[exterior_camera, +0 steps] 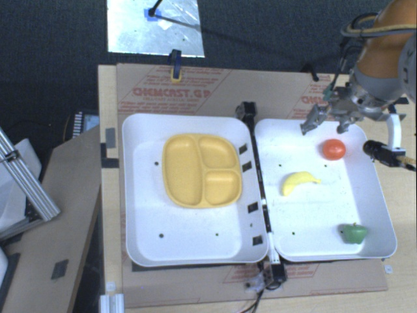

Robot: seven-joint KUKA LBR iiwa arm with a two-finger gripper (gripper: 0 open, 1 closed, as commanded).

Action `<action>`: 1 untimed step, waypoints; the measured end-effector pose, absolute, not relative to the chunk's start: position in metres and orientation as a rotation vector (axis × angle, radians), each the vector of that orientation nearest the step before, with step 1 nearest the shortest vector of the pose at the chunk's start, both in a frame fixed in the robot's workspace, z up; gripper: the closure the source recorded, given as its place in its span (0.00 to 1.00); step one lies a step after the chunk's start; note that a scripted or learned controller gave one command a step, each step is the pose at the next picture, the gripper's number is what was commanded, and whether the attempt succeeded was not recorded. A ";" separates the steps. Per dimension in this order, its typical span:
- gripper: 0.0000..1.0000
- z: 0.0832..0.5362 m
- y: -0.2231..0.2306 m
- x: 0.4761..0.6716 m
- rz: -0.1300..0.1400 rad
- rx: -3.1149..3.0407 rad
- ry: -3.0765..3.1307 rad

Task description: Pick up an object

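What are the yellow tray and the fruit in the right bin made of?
Yellow tray: looks like moulded plastic, matte, with smooth rounded compartments. Banana, tomato and green fruit: probably plastic toys, with flat uniform colour and a slight sheen; too small to be sure.

Bins: left bin (140, 175) and right bin (371, 201) look like smooth white plastic, faint sheen.
Yellow tray (199, 170): moulded plastic, matt to satin, three compartments.
Tomato (333, 149): glossy red skin, plastic look.
Banana (299, 182): smooth yellow, dull shine.
Green object (353, 233): smooth, slightly shiny.
Board under bins (195, 90): brown cardboard, matt, red print.
Sheet at top (156, 18): crinkled, reflective, foil-like.
Arm (388, 44): grey and orange shell, satin finish.
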State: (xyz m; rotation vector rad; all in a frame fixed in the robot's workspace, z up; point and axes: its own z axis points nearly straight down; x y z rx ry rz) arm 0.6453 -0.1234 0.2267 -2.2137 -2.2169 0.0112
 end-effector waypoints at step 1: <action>0.00 0.235 -0.123 0.648 -0.001 -2.218 -2.226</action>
